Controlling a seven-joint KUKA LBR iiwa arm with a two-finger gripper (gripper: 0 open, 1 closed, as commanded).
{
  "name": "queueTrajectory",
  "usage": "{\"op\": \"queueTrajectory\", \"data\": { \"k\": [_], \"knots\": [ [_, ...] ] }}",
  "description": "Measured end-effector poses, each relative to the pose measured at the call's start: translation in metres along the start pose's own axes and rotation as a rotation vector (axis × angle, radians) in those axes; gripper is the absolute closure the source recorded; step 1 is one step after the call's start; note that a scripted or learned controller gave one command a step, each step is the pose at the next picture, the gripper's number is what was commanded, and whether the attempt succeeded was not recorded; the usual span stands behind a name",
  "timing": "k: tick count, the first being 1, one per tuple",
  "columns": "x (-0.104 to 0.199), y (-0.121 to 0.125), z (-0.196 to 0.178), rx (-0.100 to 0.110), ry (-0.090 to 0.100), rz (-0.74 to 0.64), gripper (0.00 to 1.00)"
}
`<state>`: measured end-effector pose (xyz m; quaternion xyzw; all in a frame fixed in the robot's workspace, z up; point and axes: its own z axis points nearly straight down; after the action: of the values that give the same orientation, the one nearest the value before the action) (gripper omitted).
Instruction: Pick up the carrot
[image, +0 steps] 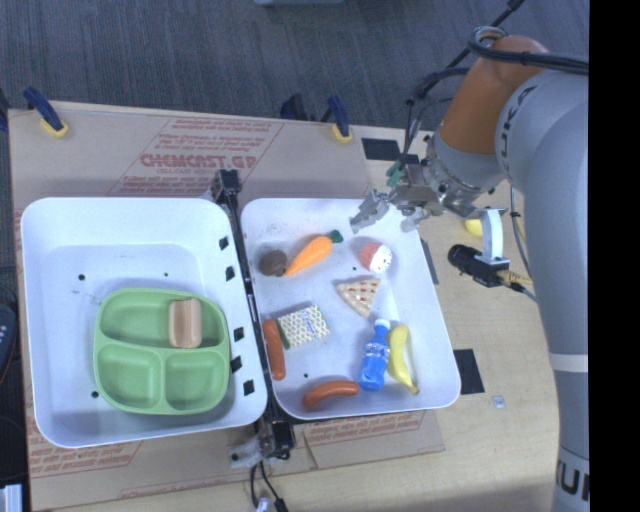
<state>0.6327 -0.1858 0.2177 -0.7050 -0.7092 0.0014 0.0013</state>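
The orange carrot (309, 254) with a green top lies tilted in the upper left part of the right bin (430, 300), beside a small brown ball (273, 262). My gripper (392, 211) hangs over the bin's far edge, up and to the right of the carrot and apart from it. Its fingers (366, 212) are spread, and nothing sits between them.
The right bin also holds a red and white piece (375, 257), a pizza slice (359, 293), a patterned block (303, 326), a blue bottle (375, 355), a banana (401, 358) and two sausages (272, 349) (330, 393). A green divided plate (160, 352) with a bread piece (185, 323) sits in the left bin (60, 260).
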Motion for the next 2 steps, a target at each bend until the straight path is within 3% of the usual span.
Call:
{"op": "queueTrajectory", "data": {
  "k": [1,2],
  "knots": [
    [0.038,0.024,0.127,0.002,0.002,-0.169,0.00],
    [0.037,0.025,0.115,0.001,0.001,-0.173,1.00]
  ]
}}
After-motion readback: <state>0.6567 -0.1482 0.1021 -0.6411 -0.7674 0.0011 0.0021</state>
